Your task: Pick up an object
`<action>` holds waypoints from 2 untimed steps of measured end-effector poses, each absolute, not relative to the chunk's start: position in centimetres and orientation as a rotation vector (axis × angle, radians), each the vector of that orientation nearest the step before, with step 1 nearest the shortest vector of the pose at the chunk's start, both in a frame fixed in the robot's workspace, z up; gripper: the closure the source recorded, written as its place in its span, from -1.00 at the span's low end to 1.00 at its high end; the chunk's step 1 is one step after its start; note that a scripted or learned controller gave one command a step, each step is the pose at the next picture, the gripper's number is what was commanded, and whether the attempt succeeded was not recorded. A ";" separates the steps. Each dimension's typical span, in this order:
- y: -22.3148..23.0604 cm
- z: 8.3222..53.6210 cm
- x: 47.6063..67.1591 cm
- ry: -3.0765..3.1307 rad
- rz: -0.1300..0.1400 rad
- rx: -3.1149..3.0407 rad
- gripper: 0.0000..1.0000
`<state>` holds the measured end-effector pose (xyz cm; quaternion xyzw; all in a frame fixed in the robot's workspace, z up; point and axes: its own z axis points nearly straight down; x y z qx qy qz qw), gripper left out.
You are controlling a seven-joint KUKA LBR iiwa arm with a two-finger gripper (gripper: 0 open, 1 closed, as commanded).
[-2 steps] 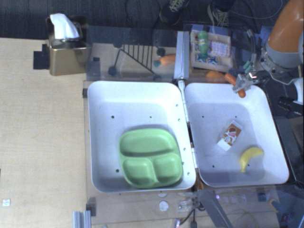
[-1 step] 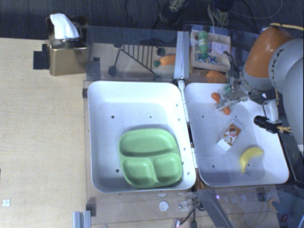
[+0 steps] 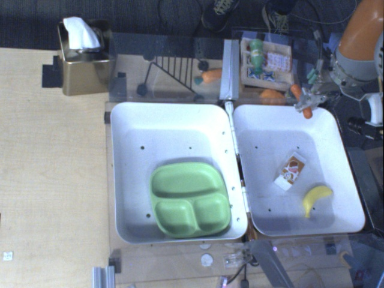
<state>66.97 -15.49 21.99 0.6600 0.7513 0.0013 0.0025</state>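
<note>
The right bin [image 3: 336,131] holds a yellow banana [image 3: 315,198] near its front right corner. A small white and brown packet [image 3: 290,171] lies just left of and behind the banana. A green divided tray [image 3: 189,200] lies in the left bin [image 3: 132,137], toward the front. My gripper [image 3: 310,99] hangs over the right bin's back rim at the upper right, far from the banana and packet. The grey wrist and orange band [image 3: 363,29] rise behind it. A small orange piece [image 3: 307,113] shows right by the gripper tip, and I cannot tell whether it is held.
Behind the bins lie orange toy pieces [image 3: 211,75] [image 3: 273,95] and a card box of small items [image 3: 266,59]. A brown tissue box [image 3: 81,62] stands at the back left. A metal divider [image 3: 228,77] runs between the bins. Wooden bench top [image 3: 48,179] spreads to the left.
</note>
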 end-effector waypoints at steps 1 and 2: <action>-14.5 22.0 66.9 2.284 0.003 2.152 1.00; -14.5 22.0 67.0 2.284 0.003 2.152 -1.00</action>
